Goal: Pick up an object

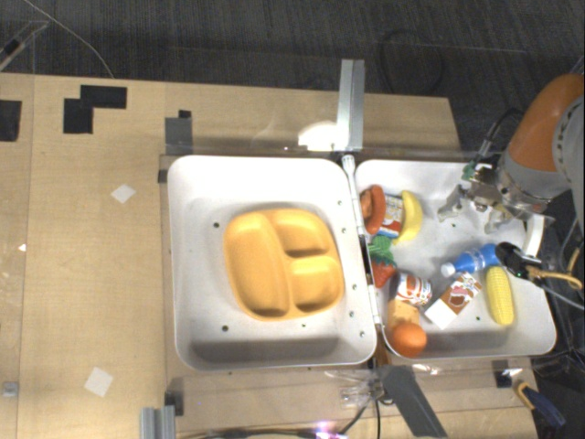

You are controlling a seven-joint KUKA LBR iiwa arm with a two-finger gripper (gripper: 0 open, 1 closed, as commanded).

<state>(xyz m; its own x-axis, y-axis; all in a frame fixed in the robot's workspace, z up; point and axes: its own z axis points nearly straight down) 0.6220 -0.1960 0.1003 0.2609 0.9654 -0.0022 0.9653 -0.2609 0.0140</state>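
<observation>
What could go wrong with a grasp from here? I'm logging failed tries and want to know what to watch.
1. The toys in the right bin are crowded: the blue bottle, corn cob and small carton lie close together, so a descent may nudge neighbours or catch two at once.
2. The gripper hangs over bare floor near the bin's upper right, so closing there would likely grab nothing.
3. The banana lies near the bins' dividing wall, which may block the fingers.

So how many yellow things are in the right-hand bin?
2. A banana lies near the bin's upper left, beside a can. A corn cob lies at the lower right, next to the blue bottle. The clutter could hide more.
</observation>
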